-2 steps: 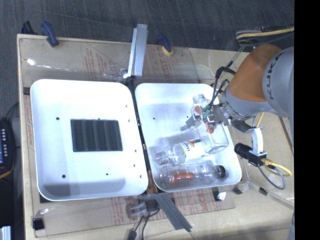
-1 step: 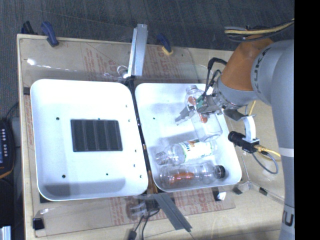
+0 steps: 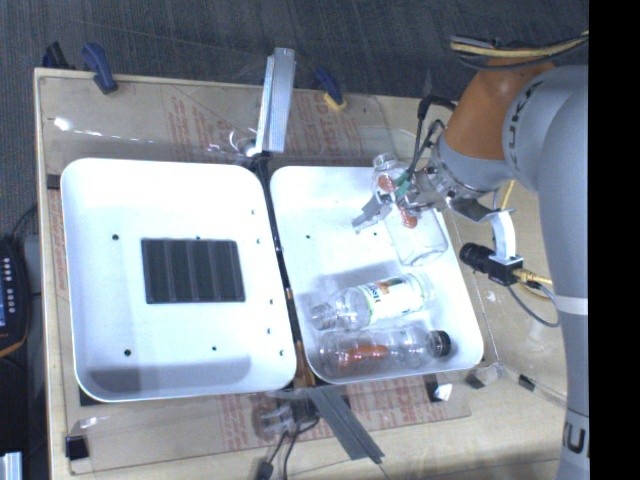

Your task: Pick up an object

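Your hand (image 3: 392,200) sits over the back of the right bin (image 3: 300,268), reaching in from the right; you cannot tell whether it is clenched or released. A clear cup (image 3: 422,240) lies tilted just beside it, touching or nearly touching it, but nothing shows the cup being grasped. Nearer the front of that bin lie two clear bottles on their sides: one with a white label (image 3: 375,302), and below it one with a dark cap (image 3: 385,348), close together. The left bin (image 3: 100,268) holds a dark ribbed tray (image 3: 193,270), well apart from the hand. Both bins rest on the worktop (image 3: 60,118).
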